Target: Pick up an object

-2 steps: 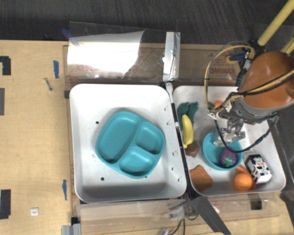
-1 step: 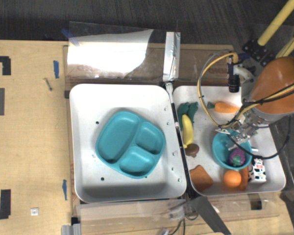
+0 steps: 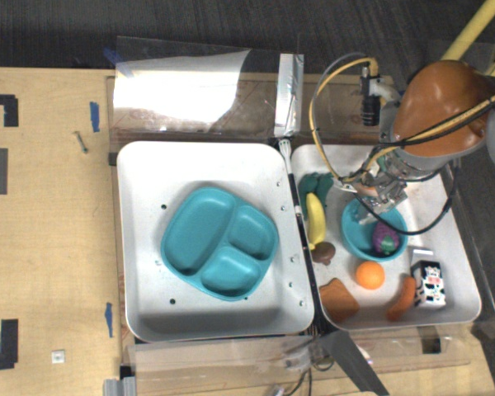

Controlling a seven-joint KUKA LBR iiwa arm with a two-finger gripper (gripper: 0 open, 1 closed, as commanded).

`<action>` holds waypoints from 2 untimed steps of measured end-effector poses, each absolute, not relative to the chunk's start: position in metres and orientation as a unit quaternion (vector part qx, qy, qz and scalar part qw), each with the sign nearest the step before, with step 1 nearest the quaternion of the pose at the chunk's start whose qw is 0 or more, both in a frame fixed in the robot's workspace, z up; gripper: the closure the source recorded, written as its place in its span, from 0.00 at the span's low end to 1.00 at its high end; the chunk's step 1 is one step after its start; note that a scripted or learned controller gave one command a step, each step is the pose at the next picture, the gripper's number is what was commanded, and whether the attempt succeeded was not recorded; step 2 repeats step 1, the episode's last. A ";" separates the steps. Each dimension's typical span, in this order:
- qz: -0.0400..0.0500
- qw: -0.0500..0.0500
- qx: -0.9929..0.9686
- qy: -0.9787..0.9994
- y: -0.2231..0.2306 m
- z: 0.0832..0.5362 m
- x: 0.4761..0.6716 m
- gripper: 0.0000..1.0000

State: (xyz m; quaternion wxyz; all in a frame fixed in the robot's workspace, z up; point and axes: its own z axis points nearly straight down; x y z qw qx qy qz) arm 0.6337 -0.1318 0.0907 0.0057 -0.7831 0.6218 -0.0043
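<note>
My gripper hangs over the right bin, its tips reaching down into a teal bowl. Inside that bowl lies a purple and green object, just below and right of the tips. Around the bowl lie a yellow banana, a dark brown ball, an orange ball, a brown wedge, an orange carrot-like piece and a black and white cow toy. Nothing shows between the fingers.
The left bin holds a teal divided plate. A dark teal item lies at the right bin's upper left. Yellow and black cables loop above the right bin. A clear plastic sheet lies behind the left bin.
</note>
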 end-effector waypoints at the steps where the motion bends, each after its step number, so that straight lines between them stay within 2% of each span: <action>1: -0.005 0.003 -0.883 0.470 -0.114 0.091 0.586 1.00; 2: -0.005 0.003 -0.883 0.470 -0.114 0.091 0.586 1.00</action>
